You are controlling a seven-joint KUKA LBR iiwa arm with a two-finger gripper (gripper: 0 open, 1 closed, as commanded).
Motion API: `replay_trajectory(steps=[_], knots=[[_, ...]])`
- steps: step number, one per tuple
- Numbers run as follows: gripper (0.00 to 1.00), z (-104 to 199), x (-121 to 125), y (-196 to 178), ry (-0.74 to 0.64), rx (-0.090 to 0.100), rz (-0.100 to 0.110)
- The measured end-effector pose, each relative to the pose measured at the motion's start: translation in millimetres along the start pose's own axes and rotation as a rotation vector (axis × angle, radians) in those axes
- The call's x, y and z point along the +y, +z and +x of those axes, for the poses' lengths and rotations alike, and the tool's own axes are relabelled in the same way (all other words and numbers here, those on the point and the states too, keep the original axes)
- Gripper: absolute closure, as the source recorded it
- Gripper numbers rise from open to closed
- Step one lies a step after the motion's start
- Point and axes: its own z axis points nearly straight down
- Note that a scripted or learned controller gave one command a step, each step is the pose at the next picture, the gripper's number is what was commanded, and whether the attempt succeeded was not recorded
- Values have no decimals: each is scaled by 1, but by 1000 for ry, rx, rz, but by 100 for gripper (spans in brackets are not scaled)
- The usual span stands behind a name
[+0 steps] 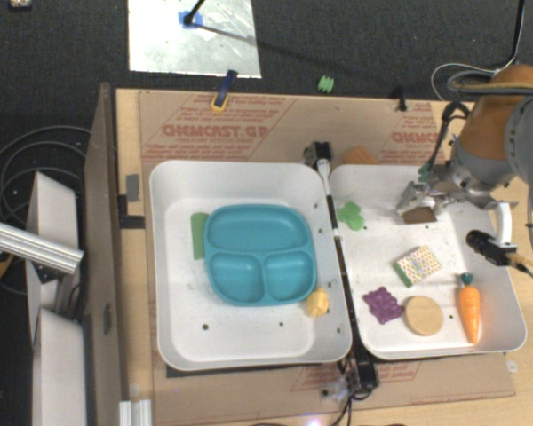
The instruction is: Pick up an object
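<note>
Camera view: gripper (419, 204) low in right bin (373, 327), upper right of frame, over brown piece (418, 214); finger state unclear. Step: grasp attempt. Next: close, lift.

Right white bin (373, 340): bare floor open through the middle, between the green leafy piece (350, 215) at its left wall and the checkered block (418, 264). Near edge crowded: purple grape cluster (383, 304), tan round disc (424, 316), orange carrot (469, 308). Left bin (173, 327): divided teal plate (259, 255) fills the centre; margins free.
</note>
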Motion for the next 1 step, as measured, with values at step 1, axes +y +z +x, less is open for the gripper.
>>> replay_trajectory(steps=[1], knots=[[100,60,6,-50,1,3,7]])
